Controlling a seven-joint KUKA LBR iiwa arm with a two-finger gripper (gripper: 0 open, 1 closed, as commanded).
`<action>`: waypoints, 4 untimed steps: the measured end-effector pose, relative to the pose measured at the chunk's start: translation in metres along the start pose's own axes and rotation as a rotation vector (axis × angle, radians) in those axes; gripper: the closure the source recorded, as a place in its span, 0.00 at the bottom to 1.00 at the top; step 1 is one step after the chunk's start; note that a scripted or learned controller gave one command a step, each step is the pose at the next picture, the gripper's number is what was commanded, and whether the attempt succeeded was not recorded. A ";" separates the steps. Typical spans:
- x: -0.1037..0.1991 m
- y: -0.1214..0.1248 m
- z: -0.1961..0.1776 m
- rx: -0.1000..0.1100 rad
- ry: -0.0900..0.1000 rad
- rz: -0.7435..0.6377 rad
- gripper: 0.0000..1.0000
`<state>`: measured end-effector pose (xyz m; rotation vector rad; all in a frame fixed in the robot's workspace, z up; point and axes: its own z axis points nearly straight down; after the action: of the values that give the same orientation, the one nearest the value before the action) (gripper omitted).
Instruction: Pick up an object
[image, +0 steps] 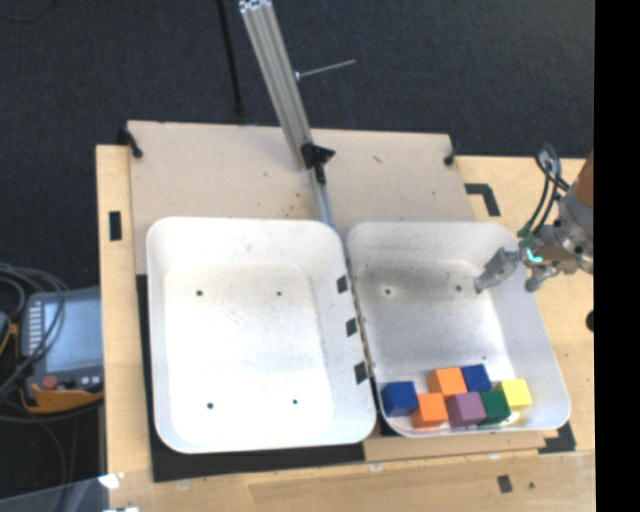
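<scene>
Risk: small coloured cube blocks (458, 394), tightly clustered in near corner of right shallow white bin (520, 330); two-finger gripper (512, 270), fingers spread and empty, far above them, may wedge between neighbours or strike bin wall.

wooden bench (115, 300) under two white bins (250, 330)

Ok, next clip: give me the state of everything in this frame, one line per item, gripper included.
Gripper: open, holding nothing, above the right bin's far right edge.
Left bin: sits flat on the bench.
Right bin: holds the blocks in its near right corner.
Blocks: seven, clustered and touching, none lifted.
Blue block: at the cluster's left end.
Yellow block: at the cluster's right end.
</scene>
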<state>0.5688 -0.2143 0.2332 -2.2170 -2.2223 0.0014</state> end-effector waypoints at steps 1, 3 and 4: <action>0.000 0.001 -0.003 -0.004 -0.002 -0.002 0.00; 0.007 -0.011 0.118 0.002 -0.002 0.004 0.00; 0.005 -0.010 0.136 -0.004 -0.005 0.007 0.00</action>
<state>0.5585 -0.2089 0.0977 -2.2294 -2.2195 0.0025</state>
